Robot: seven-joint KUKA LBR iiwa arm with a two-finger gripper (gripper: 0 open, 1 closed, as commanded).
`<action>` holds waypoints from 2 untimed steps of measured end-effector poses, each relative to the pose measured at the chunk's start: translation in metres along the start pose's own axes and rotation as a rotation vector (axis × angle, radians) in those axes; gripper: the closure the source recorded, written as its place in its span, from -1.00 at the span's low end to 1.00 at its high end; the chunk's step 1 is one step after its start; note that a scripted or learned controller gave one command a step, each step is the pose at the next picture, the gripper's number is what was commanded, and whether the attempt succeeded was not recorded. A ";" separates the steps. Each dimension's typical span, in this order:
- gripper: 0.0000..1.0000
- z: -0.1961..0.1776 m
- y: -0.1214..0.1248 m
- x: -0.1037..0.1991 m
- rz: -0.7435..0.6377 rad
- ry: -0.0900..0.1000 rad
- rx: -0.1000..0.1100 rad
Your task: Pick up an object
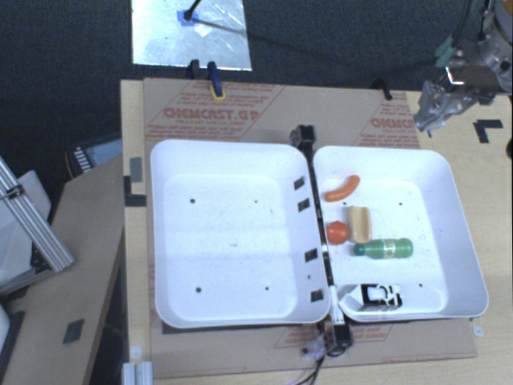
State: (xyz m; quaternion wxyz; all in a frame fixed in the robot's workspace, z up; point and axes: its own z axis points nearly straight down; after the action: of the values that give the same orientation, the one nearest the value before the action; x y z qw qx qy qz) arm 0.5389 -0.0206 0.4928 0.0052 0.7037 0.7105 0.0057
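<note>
Up at the far right corner, the grey metal claw (430,119) hangs above the table (240,103), outside the right-hand shallow white bin (457,215); whether it is clenched or released cannot be told, and nothing shows in its grasp. Inside that bin, near its left wall, lie a curved orange sausage-shaped toy (341,188), a tan bun-like block (360,223), a small red ball (337,232) touching it, and a green plastic bottle (385,249) on its side. A white-and-black packet (375,296) rests at the near edge. The left white bin (172,167) sits alongside.

Toys (362,223) — right bin (449,183), left side
</note>
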 end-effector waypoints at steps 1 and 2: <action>1.00 -0.047 -0.043 -0.081 0.016 -0.004 0.006; 1.00 -0.043 -0.051 0.016 -0.003 0.002 0.012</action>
State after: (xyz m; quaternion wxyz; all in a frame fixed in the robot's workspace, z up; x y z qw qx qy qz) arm 0.4866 -0.0052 0.5352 0.0002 0.7025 0.7117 0.0018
